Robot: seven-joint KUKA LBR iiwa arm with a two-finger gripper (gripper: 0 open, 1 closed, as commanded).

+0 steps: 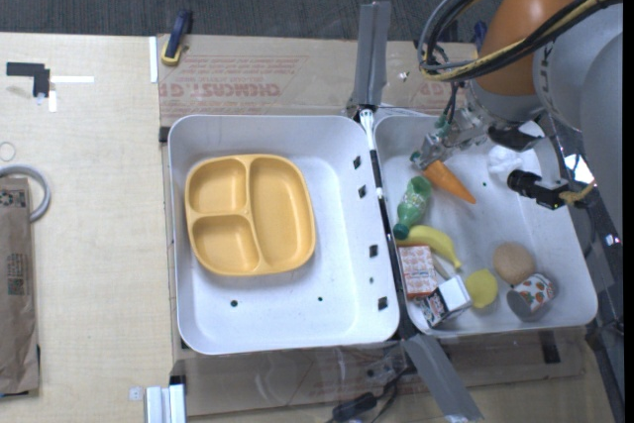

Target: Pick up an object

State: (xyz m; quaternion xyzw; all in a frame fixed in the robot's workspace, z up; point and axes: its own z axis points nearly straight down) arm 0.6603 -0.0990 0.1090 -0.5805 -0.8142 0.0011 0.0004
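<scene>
Several small items crowd the right white plastic bin (555,317). The orange plastic carrot (452,181) lies at its far end, with the end effector (436,146) just above its blunt end; whether that is open, I cannot tell. A good grasp likely needs it centred across the carrot's width.

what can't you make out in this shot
- End effector, camera view: small and cluttered above the carrot; whether it is open or touching anything cannot be told.
- Right bin: its far right corner lies under the arm.
- Carton: print too small to read.
- Patterned cup: contents cannot be seen.
- Brown bag: cut off by the left edge.
</scene>
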